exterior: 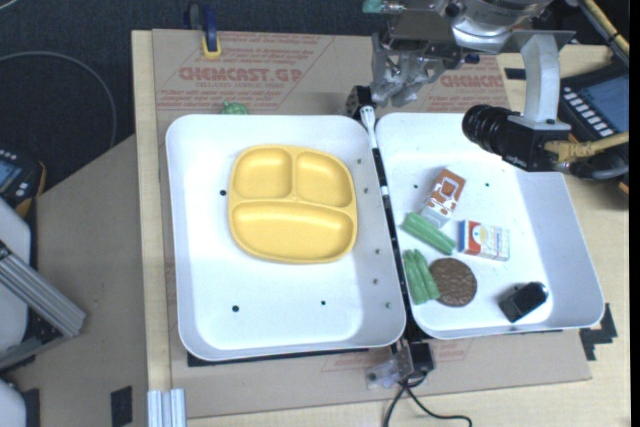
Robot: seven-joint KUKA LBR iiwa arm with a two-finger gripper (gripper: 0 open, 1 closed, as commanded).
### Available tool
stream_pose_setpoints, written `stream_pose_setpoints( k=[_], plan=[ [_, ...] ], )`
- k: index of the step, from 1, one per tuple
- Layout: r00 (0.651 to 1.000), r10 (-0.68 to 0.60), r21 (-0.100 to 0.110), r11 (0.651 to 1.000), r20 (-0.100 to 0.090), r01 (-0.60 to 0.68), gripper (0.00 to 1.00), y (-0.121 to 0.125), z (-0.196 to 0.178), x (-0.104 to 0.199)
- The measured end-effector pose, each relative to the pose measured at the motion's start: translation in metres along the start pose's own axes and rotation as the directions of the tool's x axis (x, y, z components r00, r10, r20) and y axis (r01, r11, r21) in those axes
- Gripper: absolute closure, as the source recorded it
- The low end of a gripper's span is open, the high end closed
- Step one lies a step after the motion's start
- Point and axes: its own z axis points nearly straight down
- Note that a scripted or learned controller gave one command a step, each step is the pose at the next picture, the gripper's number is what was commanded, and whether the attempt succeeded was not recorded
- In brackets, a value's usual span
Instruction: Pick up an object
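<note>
Gripper [402, 85] sits high at the back of the bench, above the far rim where the two bins meet, and I cannot tell from this angle how it is set; nothing I can see hangs beneath it. From there I look down and to the right into the right bin [560, 205], where every loose piece lies.

Nearest the arm is a small carton [443, 196], orange, brown and white, tilted on the bin floor. I judge it light and stiff enough to pinch across its narrow sides, though thin card may crush under a hard squeeze. Just beside it lies a green pod-shaped piece [428, 233], long and narrow, probably toy food: light, smooth, likely to roll or slip unless taken across its middle. Right of that is a flat white packet [484, 240] with red and blue print; it lies low, so I expect it to be awkward to get under. Further forward a second green pod [419, 276] touches a brown round disc [457, 281], flat and hard to grip from above. A black block [523, 300] sits near the front right corner, well apart, chunky and easy to straddle.

The left bin [190, 215] holds a yellow divided plate [293, 204], wide and shallow; I would leave it alone.
</note>
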Motion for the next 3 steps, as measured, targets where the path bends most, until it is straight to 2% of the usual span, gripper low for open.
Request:
stream_pose_setpoints(
  k=[1,2,3],
  plan=[
    [1.000,0.001,0.017,1.000,0.003,-0.001,1.00,-0.039,0.093,0.013],
    [1.000,0.001,0.002,1.000,0.000,-0.001,1.00,-0.036,0.077,0.013],
    [1.000,-0.001,0.001,1.000,0.000,0.001,1.00,-0.035,0.067,0.014]
  ],
)
